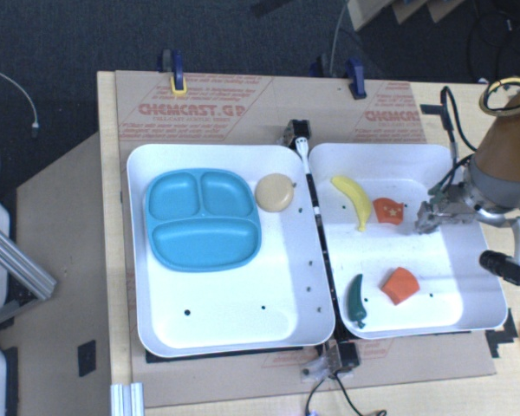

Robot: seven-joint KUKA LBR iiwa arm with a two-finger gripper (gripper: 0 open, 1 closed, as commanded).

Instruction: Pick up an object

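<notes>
Camera view: metal gripper [426,219] over the right bin [468,315], can't tell its state, just beside a chunky red block [388,210] and curved banana [354,200].

Both bins, the left bin [156,319] and the right bin [468,315], look like smooth white plastic with a soft sheen. The divided plate [204,219] is blue plastic, smooth and faintly glossy. The round cream object [275,192] beside it looks matt. The banana [354,201] is a smooth yellow piece, probably plastic, though it is small in this view. The orange block [400,285] looks matt. The worktop [243,102] is covered in tan paper printed with red lettering, flat and dull. The gripper [433,215] is grey metal with a muted finish
</notes>
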